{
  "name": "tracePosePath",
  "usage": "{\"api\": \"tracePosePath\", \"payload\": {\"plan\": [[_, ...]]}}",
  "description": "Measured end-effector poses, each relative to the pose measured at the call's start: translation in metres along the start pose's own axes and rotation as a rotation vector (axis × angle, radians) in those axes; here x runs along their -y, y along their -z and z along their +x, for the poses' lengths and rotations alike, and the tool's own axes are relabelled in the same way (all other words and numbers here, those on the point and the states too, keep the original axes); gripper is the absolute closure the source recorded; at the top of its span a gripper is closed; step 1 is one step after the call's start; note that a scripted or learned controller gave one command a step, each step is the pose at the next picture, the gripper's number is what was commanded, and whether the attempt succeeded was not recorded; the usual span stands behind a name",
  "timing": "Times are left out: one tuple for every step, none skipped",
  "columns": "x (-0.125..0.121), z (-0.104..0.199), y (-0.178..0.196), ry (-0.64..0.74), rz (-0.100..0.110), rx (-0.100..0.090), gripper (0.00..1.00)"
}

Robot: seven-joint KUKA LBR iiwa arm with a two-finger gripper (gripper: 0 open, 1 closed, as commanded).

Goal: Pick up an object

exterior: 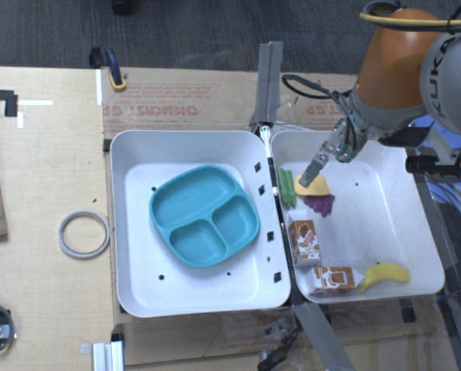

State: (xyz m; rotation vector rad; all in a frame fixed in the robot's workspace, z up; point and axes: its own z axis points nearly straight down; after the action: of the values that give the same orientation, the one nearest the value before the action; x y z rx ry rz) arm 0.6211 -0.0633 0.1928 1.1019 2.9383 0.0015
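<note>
Banana (pixel 384 275) lies roughly crosswise, stem end left.

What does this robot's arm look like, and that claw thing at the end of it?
The arm is bulky and rounded, grey with a broad, glossy orange band above the wrist and part of some dark lettering on the grey shell. Black cables loop beside it. It narrows to a slim, dark metallic claw, far thinner than the arm.

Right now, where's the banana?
The banana lies in the right bin's near right corner, just right of a small carton.
</note>
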Motion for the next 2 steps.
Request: {"api": "tracePosePath", "payload": {"plan": [[-0.0602,0.0322,-0.0011,0.078,0.001,-0.001,0.00],[-0.0601,0.0308,0.0083,0.076,0.000,0.001,1.00]]}}
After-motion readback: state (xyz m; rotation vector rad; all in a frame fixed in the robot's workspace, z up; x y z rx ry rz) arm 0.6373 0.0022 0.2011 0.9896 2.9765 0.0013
